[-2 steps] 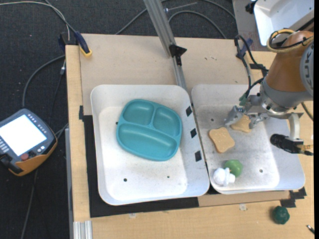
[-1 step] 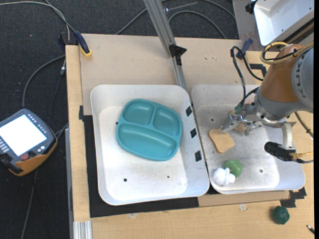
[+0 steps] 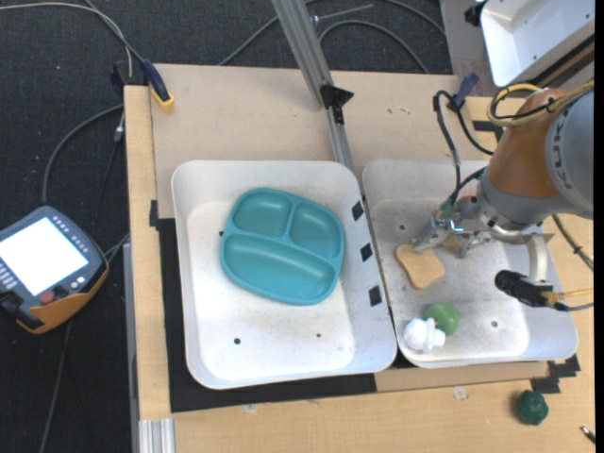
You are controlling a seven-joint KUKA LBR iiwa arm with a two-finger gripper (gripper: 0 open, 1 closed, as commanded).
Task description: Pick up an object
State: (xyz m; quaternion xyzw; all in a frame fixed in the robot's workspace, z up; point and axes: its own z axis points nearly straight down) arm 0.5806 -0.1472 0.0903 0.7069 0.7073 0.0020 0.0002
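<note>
In the right bin (image 3: 528, 343) lie a tan, bread-shaped piece (image 3: 420, 266), a green round object (image 3: 443, 317) and a small white object (image 3: 422, 335) touching it. My gripper (image 3: 436, 235) hangs low over the right bin's middle, just above and right of the tan piece. Its fingers point left toward that piece, and nothing shows between them. The grey arm with its orange band (image 3: 524, 163) comes in from the right.
The left bin (image 3: 203, 347) holds a teal divided plate (image 3: 282, 244). A dark green ball (image 3: 531, 406) lies on the bench outside the right bin's front corner. A metal pole (image 3: 307, 45) slants over the bench's back. Cables run beside the arm.
</note>
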